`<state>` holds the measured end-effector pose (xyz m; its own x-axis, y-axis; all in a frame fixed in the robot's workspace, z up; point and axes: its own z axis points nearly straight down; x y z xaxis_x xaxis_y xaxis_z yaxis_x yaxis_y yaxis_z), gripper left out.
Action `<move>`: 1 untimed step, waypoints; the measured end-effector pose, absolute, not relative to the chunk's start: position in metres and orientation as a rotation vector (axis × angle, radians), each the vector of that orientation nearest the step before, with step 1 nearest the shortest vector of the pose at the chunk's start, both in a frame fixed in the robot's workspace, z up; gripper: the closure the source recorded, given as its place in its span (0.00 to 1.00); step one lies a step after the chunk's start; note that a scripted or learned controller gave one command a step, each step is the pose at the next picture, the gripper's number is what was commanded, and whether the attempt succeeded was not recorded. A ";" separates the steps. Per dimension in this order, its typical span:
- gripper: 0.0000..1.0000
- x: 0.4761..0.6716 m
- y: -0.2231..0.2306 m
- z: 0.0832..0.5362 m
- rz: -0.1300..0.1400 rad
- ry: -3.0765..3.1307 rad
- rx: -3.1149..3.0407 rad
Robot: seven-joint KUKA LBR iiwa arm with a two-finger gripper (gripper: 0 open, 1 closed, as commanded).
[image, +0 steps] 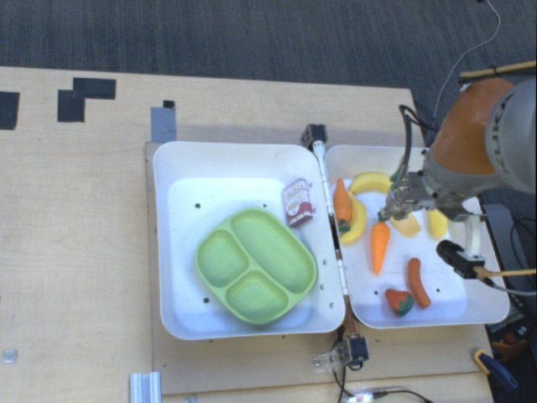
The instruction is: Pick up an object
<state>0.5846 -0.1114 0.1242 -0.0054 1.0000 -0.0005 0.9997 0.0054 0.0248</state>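
Claw [393, 208] low in right white bin [487, 313], finger state unreadable — hovering over top of orange plastic carrot [379, 245] beside yellow banana [362, 200]; crowded toys, likely glancing grasp or slip.

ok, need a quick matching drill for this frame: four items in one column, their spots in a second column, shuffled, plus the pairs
Items:
1. green divided plate
2. red-and-white packet
3. sausage
4. banana

Spots:
A. right bin, near front
B. left bin, centre to front
C. right bin, far end by the divider
D. left bin, far right corner

Pairs: 1-B, 2-D, 3-A, 4-C
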 end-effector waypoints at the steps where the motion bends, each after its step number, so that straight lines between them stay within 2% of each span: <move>1: 0.00 0.584 -0.111 0.124 0.027 2.215 2.203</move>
<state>0.5845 -0.1114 0.1241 -0.0058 1.0000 -0.0004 0.9997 0.0058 0.0244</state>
